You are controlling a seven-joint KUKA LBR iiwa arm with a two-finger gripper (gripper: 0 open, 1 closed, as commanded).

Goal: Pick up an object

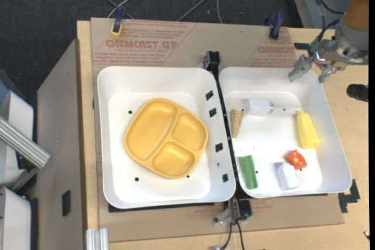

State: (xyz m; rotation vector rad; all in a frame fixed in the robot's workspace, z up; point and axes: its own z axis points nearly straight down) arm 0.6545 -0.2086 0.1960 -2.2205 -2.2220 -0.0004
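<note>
My gripper [311, 69] hangs over the far right corner of the right bin [334, 184], its two fingers spread open with nothing between them. Below it in that bin lie a white block [258, 106], a tan cone [236, 122], a yellow corn cob [307, 130], a small red piece [296, 159], a green stick [247, 171] and a pale grey block [287, 176]. All of them are apart from the gripper.
The left bin [111, 184] holds a yellow divided plate [166, 137]. A black divider with clips [218, 126] runs between the bins. Blue clamps [119, 19] [276, 24] grip the cardboard at the far edge. Cables lie on the dark floor beyond.
</note>
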